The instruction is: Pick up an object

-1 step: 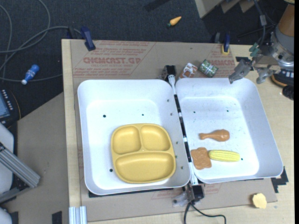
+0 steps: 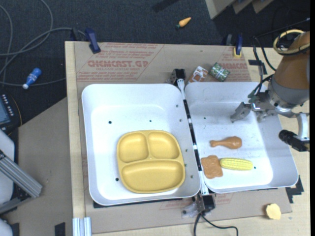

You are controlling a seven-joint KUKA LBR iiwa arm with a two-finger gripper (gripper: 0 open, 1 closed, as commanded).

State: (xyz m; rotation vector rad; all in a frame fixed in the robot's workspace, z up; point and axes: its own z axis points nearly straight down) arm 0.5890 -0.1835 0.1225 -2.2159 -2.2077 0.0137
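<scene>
Gripper [image 2: 244, 111] hangs over the right bin [image 2: 280, 176], fingers spread apart, grasping nothing.

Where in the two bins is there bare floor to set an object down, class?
Left bin: bare strip behind the yellow tray. Right bin: bare between gripper and drumstick. Crowded: front, with corn and brown piece.

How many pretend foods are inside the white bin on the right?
3. The tan toy chicken drumstick lies mid-bin. The yellow toy corn cob lies nearer the front edge, and the flat brown toy food piece sits beside it on the left. None looks hidden.
</scene>
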